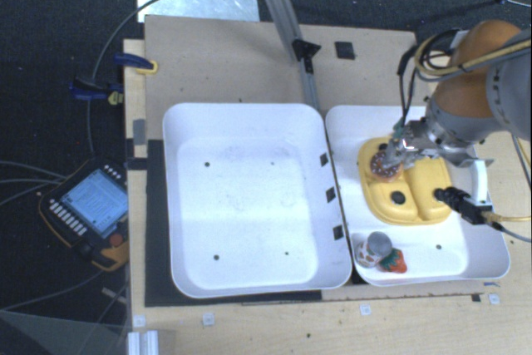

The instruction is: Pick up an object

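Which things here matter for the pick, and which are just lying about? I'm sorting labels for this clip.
For the job:
- gripper, low over the right bin
- yellow toy
- round patterned thing by the gripper
- small grey and red things in the near corner

Lying about:
- left bin
- handheld controller
- blue clamp

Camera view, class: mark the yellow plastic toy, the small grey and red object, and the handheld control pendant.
Yellow plastic toy (413, 194), camera view, bare top.
Small grey and red object (382, 251), camera view, grey part.
Handheld control pendant (90, 204), camera view, screen.
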`<action>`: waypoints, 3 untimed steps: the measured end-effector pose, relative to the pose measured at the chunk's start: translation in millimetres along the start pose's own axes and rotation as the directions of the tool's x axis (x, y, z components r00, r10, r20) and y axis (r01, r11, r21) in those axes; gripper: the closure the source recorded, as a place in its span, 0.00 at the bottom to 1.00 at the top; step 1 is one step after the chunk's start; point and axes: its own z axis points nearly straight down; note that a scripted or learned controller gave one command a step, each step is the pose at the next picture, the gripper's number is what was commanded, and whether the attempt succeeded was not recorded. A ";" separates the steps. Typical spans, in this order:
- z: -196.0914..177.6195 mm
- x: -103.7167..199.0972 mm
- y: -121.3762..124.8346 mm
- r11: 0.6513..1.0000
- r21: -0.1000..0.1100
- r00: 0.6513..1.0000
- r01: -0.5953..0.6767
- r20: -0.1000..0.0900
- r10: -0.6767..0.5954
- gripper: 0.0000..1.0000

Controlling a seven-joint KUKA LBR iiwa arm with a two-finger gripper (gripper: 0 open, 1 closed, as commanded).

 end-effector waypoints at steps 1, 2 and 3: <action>-54.5 -0.3 2.3 1.000 -0.002 1.000 0.001 0.000 -0.001 1.00; -55.5 52.5 -5.5 1.000 0.005 1.000 0.004 -0.004 -0.004 1.00; -50.2 103.4 -1.0 1.000 0.005 1.000 0.004 -0.004 -0.004 1.00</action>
